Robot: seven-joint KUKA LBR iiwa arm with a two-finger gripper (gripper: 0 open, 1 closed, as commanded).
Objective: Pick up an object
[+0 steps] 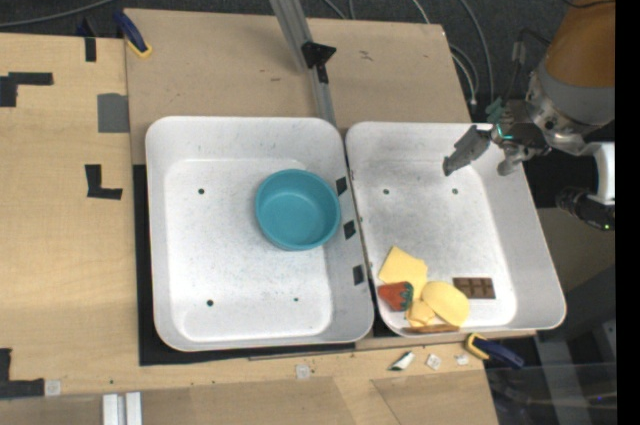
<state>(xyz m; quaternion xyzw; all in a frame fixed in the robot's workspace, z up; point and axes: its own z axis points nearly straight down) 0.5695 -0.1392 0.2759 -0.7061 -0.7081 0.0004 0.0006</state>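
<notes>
Camera view looks down on the counter (250, 63) and two white bins. Over at the right bin's (440, 223) upper right corner sits the tool (482, 155), its two fingers spread apart with nothing between them, one dark finger (462, 153) slanting down-left over the bin floor. Well apart from it, down in the near left corner of that same bin, the objects are bunched: a yellow wedge (402, 266), a small red piece (396, 294), a rounded yellow lump (445, 303) and a brown chocolate-like bar (474, 288). In the left bin (200, 253), a teal bowl (296, 209) stands upright near the middle.
</notes>
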